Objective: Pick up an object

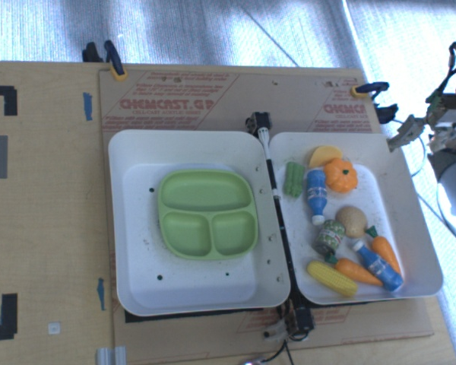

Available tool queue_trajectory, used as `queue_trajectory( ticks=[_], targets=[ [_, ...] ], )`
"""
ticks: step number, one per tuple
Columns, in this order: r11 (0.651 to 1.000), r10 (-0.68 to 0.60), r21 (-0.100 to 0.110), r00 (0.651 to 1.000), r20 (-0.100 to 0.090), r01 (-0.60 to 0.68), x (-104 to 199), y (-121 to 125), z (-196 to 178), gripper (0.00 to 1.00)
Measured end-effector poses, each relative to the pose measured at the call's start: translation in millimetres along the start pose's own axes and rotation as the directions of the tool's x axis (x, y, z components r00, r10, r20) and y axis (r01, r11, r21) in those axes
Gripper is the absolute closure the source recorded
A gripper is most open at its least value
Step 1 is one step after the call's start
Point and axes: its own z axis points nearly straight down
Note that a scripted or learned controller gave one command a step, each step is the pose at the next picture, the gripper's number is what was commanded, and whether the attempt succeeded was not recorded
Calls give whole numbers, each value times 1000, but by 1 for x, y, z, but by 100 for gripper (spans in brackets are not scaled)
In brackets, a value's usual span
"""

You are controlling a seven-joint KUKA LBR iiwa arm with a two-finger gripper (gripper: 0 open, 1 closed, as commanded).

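Note:
The right bin [410, 204] holds several toy foods. A green pod [294, 179], a blue bottle [315, 194], an orange pumpkin [340, 175] and a yellow-orange piece [324, 156] lie at its far end. Nearer the front are a tan potato [352, 220], a small can [330, 236], two carrots [384, 251] [357, 272], a second blue bottle [380, 266] and a corn cob [332, 277]. My gripper [429, 124] hangs at the view's right edge, beyond the right bin's far right corner and apart from every toy.
A green divided plate [207, 213] lies in the left bin [129, 226]. Both bins rest on a cardboard sheet [175, 101] held by clamps [114, 59] [368, 91] at its far corners. A black fitting [258, 122] sits where the bins meet.

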Motion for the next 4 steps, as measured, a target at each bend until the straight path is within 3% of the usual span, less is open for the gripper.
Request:
queue_trajectory(
  ticks=[1, 2, 3, 4],
  targets=[
    [1000, 1, 2, 1000, -1, -1, -1, -34, 103, 0],
    [1000, -5, 1, 1000, -12, 5, 16, -98, 172, 0],
    [1000, 1, -7, 1000, 3, -1, 50, -133, 177, 0],
    [1000, 4, -15, 1000, 9, -4, 48, -131, 166, 100]
  ],
)
